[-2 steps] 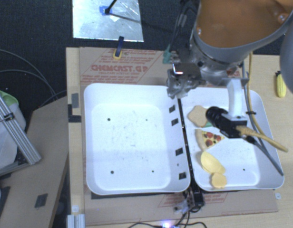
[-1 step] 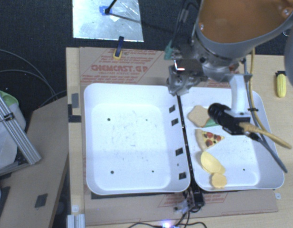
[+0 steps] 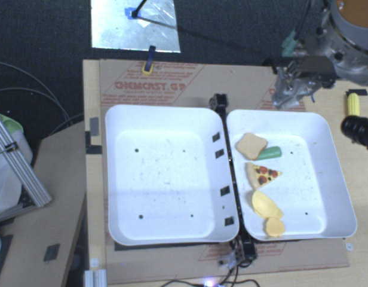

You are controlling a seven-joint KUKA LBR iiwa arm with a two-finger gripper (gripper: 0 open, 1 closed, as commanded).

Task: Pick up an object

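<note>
The right bin [image 3: 318,160] holds several toy foods along its left side: a tan bread slice [image 3: 251,145], a green piece [image 3: 269,153] touching it, a pizza slice [image 3: 262,174], a yellow oval piece [image 3: 266,204] and a small yellow round piece [image 3: 275,226]. My gripper [image 3: 290,94] hangs above the bench just behind the right bin's far rim, well clear of the foods. Nothing shows between its fingers.
The left bin [image 3: 163,172] lies beside the right one, with black clips [image 3: 220,154] along the shared wall. A shiny metal sheet [image 3: 136,17] lies behind the bench. Aluminium framing [image 3: 17,160] stands at the left edge.
</note>
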